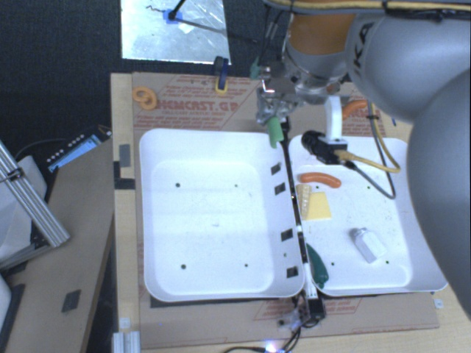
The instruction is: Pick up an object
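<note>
Camera view: cardboard base (199,103) reads "SEMCAST"; tool (274,116) state cannot be told, fingers hidden.

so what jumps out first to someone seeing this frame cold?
The big grey arm with its orange band, filling the top right and reaching over the bins. Next, the right bin holding the clutter: a yellow block, an orange sausage-shaped piece, a small silver-white object and a green item by the divider. The gripper hangs over the bins' far edge with something green at its tip.
</note>
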Robot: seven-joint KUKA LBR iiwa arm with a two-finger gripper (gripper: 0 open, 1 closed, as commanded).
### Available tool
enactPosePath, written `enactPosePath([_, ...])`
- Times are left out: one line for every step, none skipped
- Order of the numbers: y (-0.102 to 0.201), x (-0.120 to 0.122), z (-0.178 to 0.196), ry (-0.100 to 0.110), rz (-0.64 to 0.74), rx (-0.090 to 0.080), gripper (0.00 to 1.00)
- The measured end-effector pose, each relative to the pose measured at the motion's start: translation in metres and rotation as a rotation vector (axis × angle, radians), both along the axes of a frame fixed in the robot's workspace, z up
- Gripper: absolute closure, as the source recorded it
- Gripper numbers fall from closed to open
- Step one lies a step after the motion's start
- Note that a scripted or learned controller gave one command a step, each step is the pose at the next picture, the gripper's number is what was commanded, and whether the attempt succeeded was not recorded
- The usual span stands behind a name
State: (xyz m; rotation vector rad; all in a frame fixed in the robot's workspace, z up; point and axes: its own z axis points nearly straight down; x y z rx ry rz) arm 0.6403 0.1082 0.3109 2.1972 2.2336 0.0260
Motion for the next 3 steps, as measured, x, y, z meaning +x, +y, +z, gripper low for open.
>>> enactPosePath([0.136,-0.006,-0.057,0.02,0.001,-0.001,1.0])
enactPosePath([0.126,-0.004,0.072,0.002,-0.011,0.0,1.0])
enactPosePath([0.126,-0.014,0.2,0.001,-0.01,0.0,1.0])
